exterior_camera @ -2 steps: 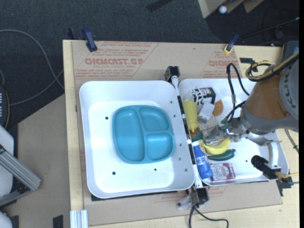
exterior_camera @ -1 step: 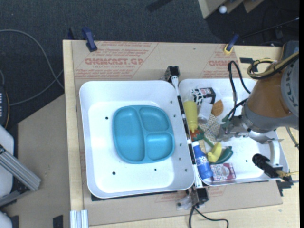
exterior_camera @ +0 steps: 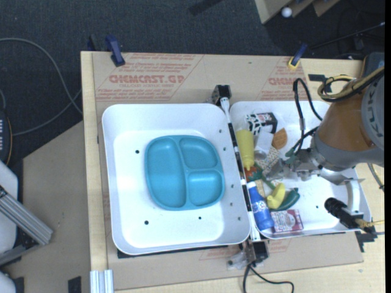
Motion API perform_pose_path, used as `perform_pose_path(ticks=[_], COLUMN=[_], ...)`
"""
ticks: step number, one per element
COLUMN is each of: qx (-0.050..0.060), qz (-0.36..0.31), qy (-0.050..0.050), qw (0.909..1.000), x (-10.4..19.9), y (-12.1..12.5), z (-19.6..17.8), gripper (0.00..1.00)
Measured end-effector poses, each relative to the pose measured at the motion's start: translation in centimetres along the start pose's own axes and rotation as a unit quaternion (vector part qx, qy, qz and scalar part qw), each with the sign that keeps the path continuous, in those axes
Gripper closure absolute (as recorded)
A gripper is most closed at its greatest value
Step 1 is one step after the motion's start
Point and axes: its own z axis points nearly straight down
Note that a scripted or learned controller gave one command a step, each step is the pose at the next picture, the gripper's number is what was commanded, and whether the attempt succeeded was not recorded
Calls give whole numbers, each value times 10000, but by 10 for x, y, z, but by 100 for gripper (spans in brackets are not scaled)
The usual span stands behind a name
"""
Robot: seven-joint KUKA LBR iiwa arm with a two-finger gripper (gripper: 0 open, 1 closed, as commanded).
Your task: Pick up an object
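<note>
Claw low in right bin, grip state unclear, yellow toy just below it, yellow bottle to its left

A: What's on the bench besides the pick items?

B: 2 shallow white bins side by side: left bin, right bin. They sit on a tan board with red CHEMCAST print.

A: Left bin contents?

B: 1 blue plate with 3 compartments, lying flat near the middle. Small dark holes dot the bin floor around it.

A: Fixings?

B: Blue clamp on the board's top-left edge, yellow-blue clamp on the top right. Black clip at the top of the seam between the bins, and another clip at the bottom.

A: Surroundings?

B: Dark carpet. Aluminium rail at the lower left.
</note>
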Motion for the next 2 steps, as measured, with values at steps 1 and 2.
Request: perform_pose_path(ticks=[1,2], qx=[-19,20], qz=[-5,1], qy=[-14,-8], qw=[10000,10000], x=[-27,3], y=[84,-41], z=[16,14], gripper=[0,0])
